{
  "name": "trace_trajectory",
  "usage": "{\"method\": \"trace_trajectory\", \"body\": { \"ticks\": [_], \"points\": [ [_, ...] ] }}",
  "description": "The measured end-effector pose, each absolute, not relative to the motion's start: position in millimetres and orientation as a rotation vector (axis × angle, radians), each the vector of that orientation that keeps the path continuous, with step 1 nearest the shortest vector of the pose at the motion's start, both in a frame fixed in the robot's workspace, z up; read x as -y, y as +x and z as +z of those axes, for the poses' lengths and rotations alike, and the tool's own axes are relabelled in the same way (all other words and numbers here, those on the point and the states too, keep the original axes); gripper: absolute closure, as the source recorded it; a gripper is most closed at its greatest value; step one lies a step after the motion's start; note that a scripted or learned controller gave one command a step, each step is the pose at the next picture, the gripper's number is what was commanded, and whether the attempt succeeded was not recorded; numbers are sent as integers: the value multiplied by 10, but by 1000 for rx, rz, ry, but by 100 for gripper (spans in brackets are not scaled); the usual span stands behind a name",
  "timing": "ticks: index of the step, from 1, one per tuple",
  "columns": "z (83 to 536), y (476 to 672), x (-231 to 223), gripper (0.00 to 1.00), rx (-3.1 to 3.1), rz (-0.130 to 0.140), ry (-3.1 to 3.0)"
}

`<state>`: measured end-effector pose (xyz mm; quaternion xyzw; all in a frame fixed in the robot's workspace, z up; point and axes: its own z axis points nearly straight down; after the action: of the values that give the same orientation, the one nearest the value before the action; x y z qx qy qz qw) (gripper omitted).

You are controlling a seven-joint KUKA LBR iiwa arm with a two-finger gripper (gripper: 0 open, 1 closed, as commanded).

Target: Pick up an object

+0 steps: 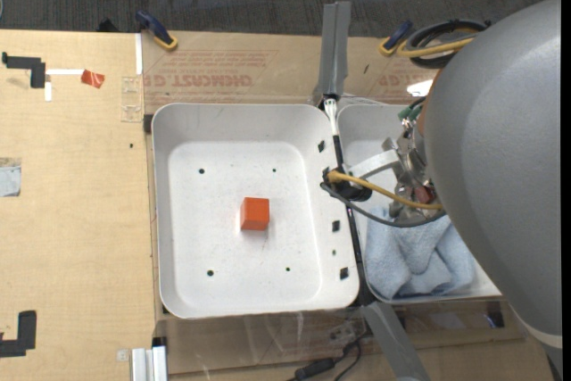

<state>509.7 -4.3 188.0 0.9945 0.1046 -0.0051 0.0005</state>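
While the big grey arm (508, 183) looms over the right-hand bin (368, 128), the only clearly graspable thing lies well apart from it: a small orange-red block (255, 214) resting near the middle of the left bin (178, 192), with bare white floor on every side. The gripper (412, 187) sits low in the right bin, above or against a crumpled pale-blue cloth (419, 259), tangled visually with yellow and black cables (357, 187); whether it is spread or closed I cannot tell, and nothing is visibly caught in it. If the cloth is the target, a good grasp would likely come from pressing down onto a raised fold rather than a flat stretch, since soft fabric tends to slip out of a shallow pinch. If the block is chosen instead, the arm would need to lift clear of the divider between the bins, cross to the left, and come straight down centred on the block with its flat sides squared to the jaws. The cables hanging near the divider look like a possible snag during any such crossing.
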Motion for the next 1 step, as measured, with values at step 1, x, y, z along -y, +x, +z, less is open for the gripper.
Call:
{"method": "trace_trajectory", "body": {
  "ticks": [1],
  "points": [
    [1936,5099,45,100,-336,-31,3121]
  ]
}}
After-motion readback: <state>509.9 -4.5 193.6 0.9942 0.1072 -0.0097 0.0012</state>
